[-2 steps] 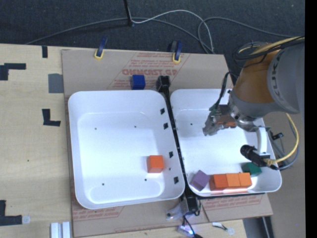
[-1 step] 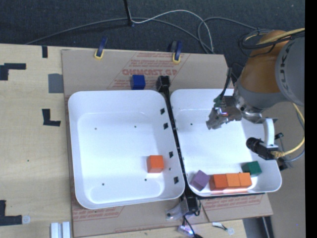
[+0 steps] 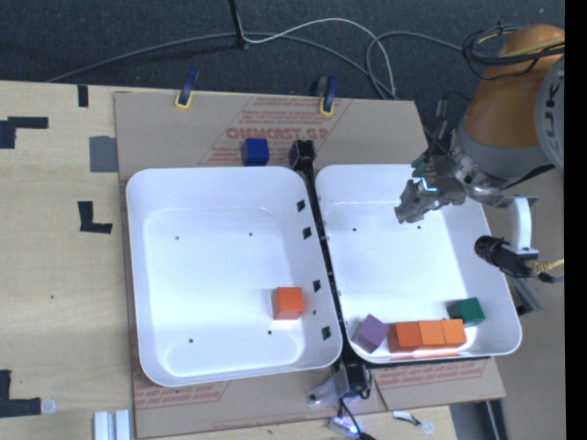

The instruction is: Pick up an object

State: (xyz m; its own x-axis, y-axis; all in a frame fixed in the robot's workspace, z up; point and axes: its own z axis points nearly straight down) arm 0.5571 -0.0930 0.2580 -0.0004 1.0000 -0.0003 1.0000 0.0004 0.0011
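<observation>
Your surface is pale wood with a cardboard sheet laid over it, clipped at its far edge, and dark carpet with loose cables beyond. Two white bins sit side by side on the cardboard, their inner rims touching along a black divider strip.

In the left bin you have one orange cube, resting near the front right, close to the inner wall but apart from it. The floor around it lies open on the left and far sides.

In the right bin the blocks crowd the near edge: a purple block close to the front left corner, a long orange block just beside it along the front wall, and a green block at that block's right end, near the right rim. The middle and far floor of this bin is open.

The gripper hangs over the far right part of the right bin, well apart from every block. You cannot tell from here whether it is open or closed, and nothing is seen held in it. A blue cube lies on the cardboard outside, just behind the left bin's far rim.
</observation>
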